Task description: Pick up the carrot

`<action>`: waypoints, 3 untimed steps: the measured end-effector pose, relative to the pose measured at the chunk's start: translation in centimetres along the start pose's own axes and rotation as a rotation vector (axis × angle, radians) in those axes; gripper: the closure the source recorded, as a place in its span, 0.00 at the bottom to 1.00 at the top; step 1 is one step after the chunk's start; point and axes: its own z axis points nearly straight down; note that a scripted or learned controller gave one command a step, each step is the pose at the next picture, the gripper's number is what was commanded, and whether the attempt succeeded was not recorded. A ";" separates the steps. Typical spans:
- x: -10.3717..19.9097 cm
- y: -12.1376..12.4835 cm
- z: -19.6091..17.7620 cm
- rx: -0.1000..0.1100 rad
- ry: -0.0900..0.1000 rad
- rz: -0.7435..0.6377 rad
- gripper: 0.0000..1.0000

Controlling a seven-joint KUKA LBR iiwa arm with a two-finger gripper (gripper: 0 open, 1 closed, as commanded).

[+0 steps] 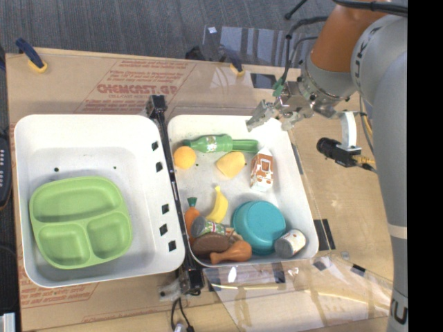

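1. Our gripper point(266, 116) hangs over the right bin's point(299, 185) far rim, fingers spread, holding nothing.
2. The carrot point(192, 220) lies against the near-left wall.
3. We should descend steeply; the banana point(219, 205) and brown toy food point(211, 244) crowd it.

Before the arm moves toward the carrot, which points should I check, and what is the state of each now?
1. Carrot located, at the right bin's left wall: ok.
2. Carrot free on top: not ok, banana and brown food piece crowd it.
3. Gripper above the carrot: not ok, it hangs over the bin's far rim.
4. Fingers ready: cannot tell.
5. Gripper carrying nothing: ok.
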 end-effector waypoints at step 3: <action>7.0 2.3 15.2 0.004 -0.022 0.248 0.00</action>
